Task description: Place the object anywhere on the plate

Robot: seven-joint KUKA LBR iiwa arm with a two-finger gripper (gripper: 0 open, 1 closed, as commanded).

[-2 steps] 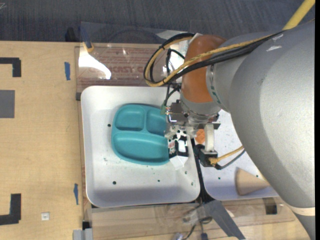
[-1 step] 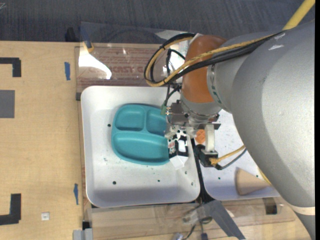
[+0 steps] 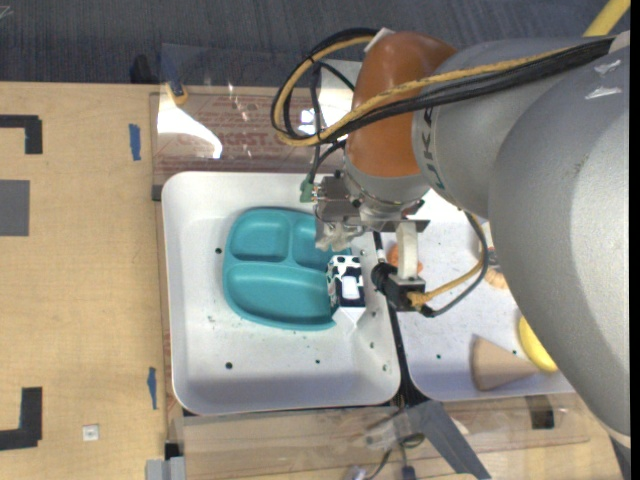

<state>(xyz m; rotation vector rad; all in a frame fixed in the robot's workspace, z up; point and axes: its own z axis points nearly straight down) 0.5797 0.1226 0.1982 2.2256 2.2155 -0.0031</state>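
One teal plate (image 3: pixel 275 268), right edge hidden under tool (image 3: pixel 347 280)

The plate (image 3: pixel 275 268) is seen as smooth teal plastic with a soft sheen. The left bin (image 3: pixel 195 298) is finished in glossy white plastic. The bench (image 3: pixel 75 298) is faced with matt, wood-like board.

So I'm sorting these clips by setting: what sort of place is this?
Likely a robotics lab test bench: a grey arm reaching over two white bins, a teal plate in one, and tape marks on the board.
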